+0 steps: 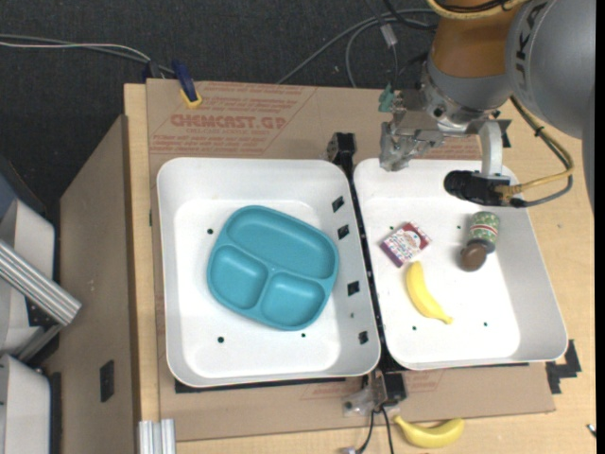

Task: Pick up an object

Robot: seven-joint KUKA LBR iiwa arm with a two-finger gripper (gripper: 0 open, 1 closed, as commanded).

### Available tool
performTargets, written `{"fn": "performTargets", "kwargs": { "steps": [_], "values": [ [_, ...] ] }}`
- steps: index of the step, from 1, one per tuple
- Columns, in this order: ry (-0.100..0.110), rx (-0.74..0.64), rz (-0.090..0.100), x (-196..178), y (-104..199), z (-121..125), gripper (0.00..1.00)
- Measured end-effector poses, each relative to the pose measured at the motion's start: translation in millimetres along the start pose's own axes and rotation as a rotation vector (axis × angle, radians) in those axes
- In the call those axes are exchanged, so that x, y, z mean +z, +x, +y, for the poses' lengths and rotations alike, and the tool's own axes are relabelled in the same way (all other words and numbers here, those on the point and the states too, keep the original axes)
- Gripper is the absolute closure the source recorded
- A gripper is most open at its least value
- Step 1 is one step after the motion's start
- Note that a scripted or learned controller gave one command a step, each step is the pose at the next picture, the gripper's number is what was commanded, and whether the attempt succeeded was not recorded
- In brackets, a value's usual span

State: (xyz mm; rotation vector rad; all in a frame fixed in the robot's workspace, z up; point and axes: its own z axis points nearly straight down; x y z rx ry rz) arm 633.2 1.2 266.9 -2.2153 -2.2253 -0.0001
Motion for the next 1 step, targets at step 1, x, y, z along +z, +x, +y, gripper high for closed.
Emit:
{"fn": "performTargets", "kwargs": {
  "steps": [1],
  "values": [
    [0.003,-0.001,0.0,20.2,53.3,-6.3,1.0]
  ]
}}
